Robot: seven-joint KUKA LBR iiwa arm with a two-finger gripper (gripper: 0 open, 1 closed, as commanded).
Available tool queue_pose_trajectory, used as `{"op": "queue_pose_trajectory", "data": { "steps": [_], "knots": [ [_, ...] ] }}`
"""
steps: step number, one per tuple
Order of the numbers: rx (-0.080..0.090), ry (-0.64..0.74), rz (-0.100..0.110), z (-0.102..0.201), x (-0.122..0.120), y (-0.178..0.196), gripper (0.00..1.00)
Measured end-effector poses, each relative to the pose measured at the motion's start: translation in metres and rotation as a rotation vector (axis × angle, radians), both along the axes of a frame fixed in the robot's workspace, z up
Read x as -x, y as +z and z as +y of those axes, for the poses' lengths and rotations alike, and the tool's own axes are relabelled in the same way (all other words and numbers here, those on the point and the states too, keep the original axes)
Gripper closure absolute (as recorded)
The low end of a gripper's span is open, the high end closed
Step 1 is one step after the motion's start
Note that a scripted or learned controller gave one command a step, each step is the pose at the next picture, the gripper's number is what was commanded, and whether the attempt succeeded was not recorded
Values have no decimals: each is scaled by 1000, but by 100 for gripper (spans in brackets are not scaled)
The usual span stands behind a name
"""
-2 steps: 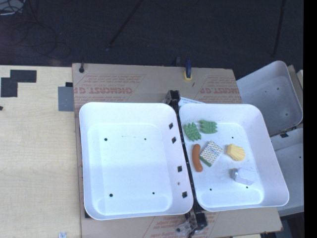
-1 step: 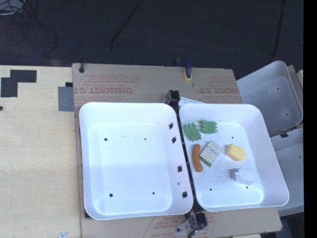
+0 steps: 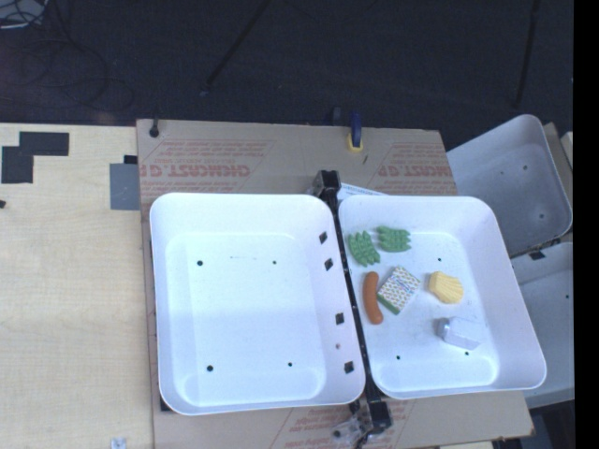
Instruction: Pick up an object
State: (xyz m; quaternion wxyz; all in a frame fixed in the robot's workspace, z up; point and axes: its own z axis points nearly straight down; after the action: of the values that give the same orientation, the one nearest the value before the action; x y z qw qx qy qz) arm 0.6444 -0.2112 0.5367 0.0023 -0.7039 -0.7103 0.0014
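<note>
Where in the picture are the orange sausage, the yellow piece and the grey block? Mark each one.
orange sausage (image 3: 372, 297), camera view, middle of its length.
yellow piece (image 3: 446, 288), camera view, centre of its top face.
grey block (image 3: 458, 332), camera view, middle of its upper surface.

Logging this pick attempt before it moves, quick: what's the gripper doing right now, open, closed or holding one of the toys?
Gripper: not in view, so its state cannot be told; the orange sausage and the yellow piece lie in the right bin.
</note>
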Motion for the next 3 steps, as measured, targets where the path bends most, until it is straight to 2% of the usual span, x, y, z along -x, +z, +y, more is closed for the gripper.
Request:
{"op": "queue_pose_trajectory", "data": {
  "steps": [1,2,3],
  "knots": [
    [-1,-3,-2,66,34,2,100],
    [3,-13,-2,-6,0,-1,100],
    [1,-4,-2,-1,0,0,100]
  ]
}}
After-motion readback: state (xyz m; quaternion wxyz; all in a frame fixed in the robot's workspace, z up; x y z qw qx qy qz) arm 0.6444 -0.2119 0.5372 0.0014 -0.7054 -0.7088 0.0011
